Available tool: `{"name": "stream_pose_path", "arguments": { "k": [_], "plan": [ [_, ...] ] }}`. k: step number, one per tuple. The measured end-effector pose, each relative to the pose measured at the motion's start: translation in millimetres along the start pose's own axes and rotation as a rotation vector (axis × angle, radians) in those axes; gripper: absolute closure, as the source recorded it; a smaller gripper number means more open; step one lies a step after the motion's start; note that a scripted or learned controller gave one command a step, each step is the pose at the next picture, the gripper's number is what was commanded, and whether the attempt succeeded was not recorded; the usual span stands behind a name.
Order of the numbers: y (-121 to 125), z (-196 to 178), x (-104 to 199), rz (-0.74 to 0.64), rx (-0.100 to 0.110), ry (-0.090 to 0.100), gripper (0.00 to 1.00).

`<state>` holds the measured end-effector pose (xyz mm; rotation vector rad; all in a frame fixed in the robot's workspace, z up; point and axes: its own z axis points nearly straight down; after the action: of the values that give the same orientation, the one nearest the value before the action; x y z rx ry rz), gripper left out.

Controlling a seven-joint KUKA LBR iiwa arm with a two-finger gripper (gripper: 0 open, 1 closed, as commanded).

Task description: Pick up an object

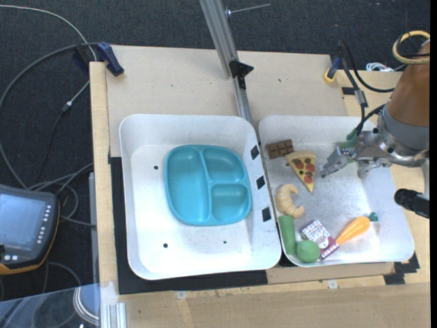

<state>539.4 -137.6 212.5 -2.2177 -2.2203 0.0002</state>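
Note:
The right bin (pixel 382 195) holds toy food: a brown chocolate bar (pixel 278 148), a pizza slice (pixel 302 169), a croissant (pixel 288 200), a green cucumber (pixel 287 231), a green round fruit (pixel 307 251), a pink patterned packet (pixel 317 234) and an orange carrot (pixel 353 229). My gripper (pixel 347 165) hangs over the bin's upper right part, to the right of the pizza slice and above the carrot. Its fingers (pixel 332 162) stand apart, open, with nothing between them.
The left bin (pixel 140 203) bears a blue divided plate (pixel 207 184). A metal pole (pixel 225 39) slants down to the seam between the bins. Cables and a pendant (pixel 24 227) lie off the bench at the left.

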Motion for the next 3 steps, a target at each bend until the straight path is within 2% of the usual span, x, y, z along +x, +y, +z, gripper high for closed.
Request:
{"name": "stream_pose_path", "arguments": {
  "k": [1,3],
  "plan": [
    [0.0,0.0,-0.1,0.000,0.000,0.000,0.00],
    [-5.1,115.0,2.9,0.001,0.004,0.001,0.00]
  ]
}}
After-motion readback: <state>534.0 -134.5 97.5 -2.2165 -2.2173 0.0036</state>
